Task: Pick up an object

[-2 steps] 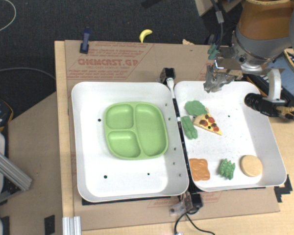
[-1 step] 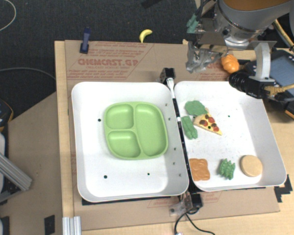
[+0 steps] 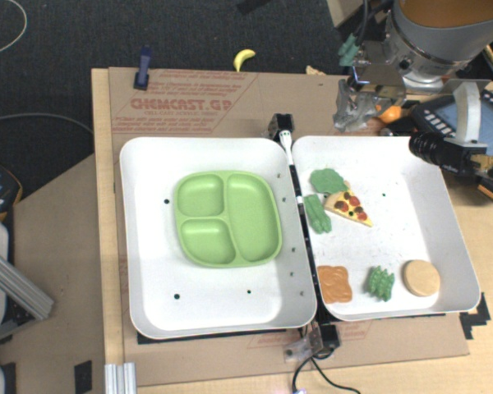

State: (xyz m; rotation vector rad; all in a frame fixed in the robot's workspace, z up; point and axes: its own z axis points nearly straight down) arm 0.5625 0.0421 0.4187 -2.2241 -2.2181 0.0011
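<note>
My gripper [image 3: 360,112] hangs over the far edge of the right bin [image 3: 427,195], up above its back left corner, and nothing shows in it. In that bin lie a pizza slice [image 3: 349,208], a green leafy piece [image 3: 327,179] and a green pod [image 3: 316,214] near the left wall. Along the front sit a brown toast piece [image 3: 335,283], a small green broccoli [image 3: 380,282] and a round tan biscuit [image 3: 421,277]. A small orange thing [image 3: 389,113] sits just right of the gripper, partly hidden.
The left bin [image 3: 148,253] holds a green divided plate [image 3: 228,217]. A black clip [image 3: 281,125] joins the bins at the back. On the cardboard behind lie a small yellow banana [image 3: 244,57] and a blue object [image 3: 142,68]. Black hardware [image 3: 444,153] crowds the right bin's far right corner.
</note>
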